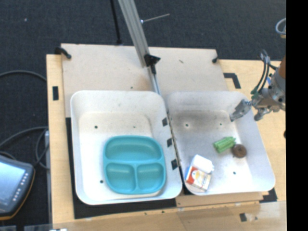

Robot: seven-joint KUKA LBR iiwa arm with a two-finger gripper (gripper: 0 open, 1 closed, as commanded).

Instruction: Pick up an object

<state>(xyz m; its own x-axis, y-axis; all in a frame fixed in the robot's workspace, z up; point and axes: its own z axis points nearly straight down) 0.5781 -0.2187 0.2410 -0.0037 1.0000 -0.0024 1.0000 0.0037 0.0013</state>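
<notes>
Three objects are seen below the claw [251,109] in the right bin [262,150]: a green block [224,144], a brown disc [239,151], a small carton [198,173]. The claw's fingers are spread, with nothing grasped.

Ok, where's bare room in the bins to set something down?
Left bin: the far strip behind the blue tray. Right bin: the far-left floor. Crowded near the green piece, brown lump and carton; the tool hovers at the far-right rim.

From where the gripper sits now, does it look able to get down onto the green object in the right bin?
Probably yes. The gripper sits over the right bin's upper right area, and the green object lies below it in the picture on open bin floor. The small brown object lies close beside it and might get bumped.
</notes>
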